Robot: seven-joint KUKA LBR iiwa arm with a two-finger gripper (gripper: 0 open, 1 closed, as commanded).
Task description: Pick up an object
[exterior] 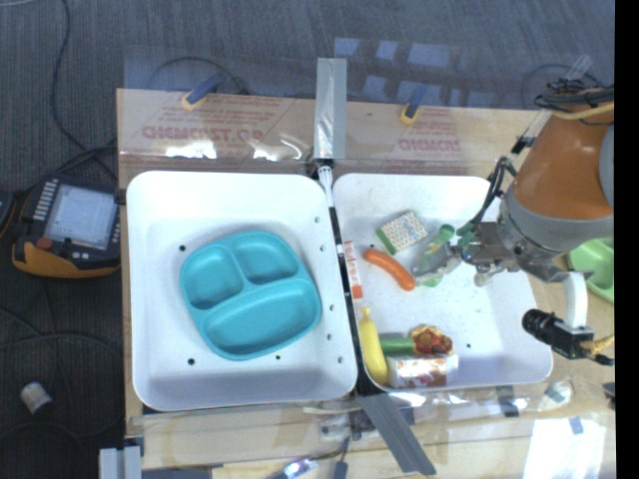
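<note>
1 pincer (436, 258) hangs beside the orange carrot (389, 268).

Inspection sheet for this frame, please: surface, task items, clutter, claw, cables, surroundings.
Surface: two white bins, left bin and right bin, on a wooden bench.
Task items: right bin holds carrot, banana, checkered packet, red-topped packet.
Clutter: teal divided tray in left bin.
Claw: claw low in right bin beside the carrot; finger state unclear.
Cables: black cables on floor.
Surroundings: handheld pendant on grey carpet, left.
</note>
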